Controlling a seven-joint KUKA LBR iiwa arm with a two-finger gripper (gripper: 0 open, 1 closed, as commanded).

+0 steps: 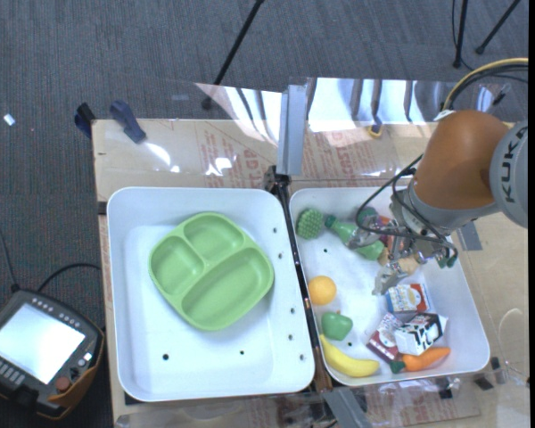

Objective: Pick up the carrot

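1. We look down on two white bins side by side. The left bin [129, 239] holds a green divided plate [211, 270]. The right bin [471, 315] holds toy food, and we use it as our landmark.
2. The carrot [425, 359] lies in the right bin's near right corner, close to the near wall. It is small and orange and lies nearly level, with its tip pointing at the right wall.
3. A black-and-white carton [421, 331] sits just behind the carrot and seems to touch it. A red and white packet [385, 339] lies just to its left, and a banana [349, 360] lies further left along the near wall.
4. Toward the bin's left side we see an orange ball [321, 290] and a green pepper [336, 325]. Green items crowd the far left corner.
5. The arm comes in from the right. Its gripper [394, 273] hangs over the middle of the bin, well apart from the carrot. We cannot tell how wide it stands, and we see nothing held in it.
6. We judge the carrot to be a light, stiff plastic toy with a smooth, tapered body that could slip out of a pinch.
7. We would take hold across the thick middle, away from the thin tip. The carton behind and the wall in front leave little room, so one finger would have to slide between carrot and carton.
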